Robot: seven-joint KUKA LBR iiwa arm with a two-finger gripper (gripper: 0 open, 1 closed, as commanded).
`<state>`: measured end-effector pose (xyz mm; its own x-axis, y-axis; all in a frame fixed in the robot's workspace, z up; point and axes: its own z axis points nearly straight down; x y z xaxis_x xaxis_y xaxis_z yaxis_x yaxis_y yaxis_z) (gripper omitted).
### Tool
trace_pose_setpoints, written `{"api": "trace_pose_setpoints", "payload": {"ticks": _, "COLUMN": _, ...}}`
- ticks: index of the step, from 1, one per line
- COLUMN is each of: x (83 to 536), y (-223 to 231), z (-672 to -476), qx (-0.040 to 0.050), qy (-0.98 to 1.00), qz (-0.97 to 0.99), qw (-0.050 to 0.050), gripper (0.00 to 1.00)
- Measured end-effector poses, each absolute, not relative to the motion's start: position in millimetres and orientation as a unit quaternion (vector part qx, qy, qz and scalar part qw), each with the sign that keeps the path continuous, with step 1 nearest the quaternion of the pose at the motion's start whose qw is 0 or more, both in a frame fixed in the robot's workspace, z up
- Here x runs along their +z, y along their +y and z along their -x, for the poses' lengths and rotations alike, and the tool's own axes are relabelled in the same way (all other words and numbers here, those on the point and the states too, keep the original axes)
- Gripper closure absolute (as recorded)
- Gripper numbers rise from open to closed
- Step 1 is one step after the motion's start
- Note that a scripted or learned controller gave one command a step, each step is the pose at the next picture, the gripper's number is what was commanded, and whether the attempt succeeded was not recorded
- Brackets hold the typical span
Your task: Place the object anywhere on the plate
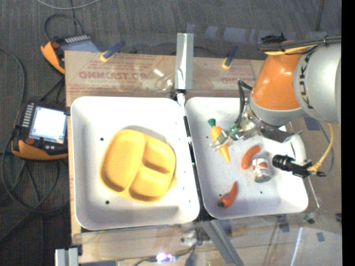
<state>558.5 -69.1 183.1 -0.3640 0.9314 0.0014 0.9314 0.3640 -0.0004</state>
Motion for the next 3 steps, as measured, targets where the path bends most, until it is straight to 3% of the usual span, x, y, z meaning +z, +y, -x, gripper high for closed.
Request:
{"api": "trace_pose_setpoints", "payload": {"ticks": 1, "x": 182.5, "y": -4.5, "z": -578.6, "qx": 0.0007, "qy": -0.829, "qz": 0.559, "qw": 0.001, "gripper": 1.0}}
{"api": "trace_pose_setpoints", "payload": {"ticks": 2, "x": 182.9, "y": 91.4, "z": -542.7, "qx": 0.0002, "qy": -0.901, "qz": 0.434, "qw": 0.001, "gripper": 1.0}}
{"api": "trace_pose_setpoints", "payload": {"ticks": 3, "x": 183.0, "y": 90.9, "z": -542.8, "qx": 0.0002, "qy": -0.901, "qz": 0.434, "qw": 0.001, "gripper": 0.0}}
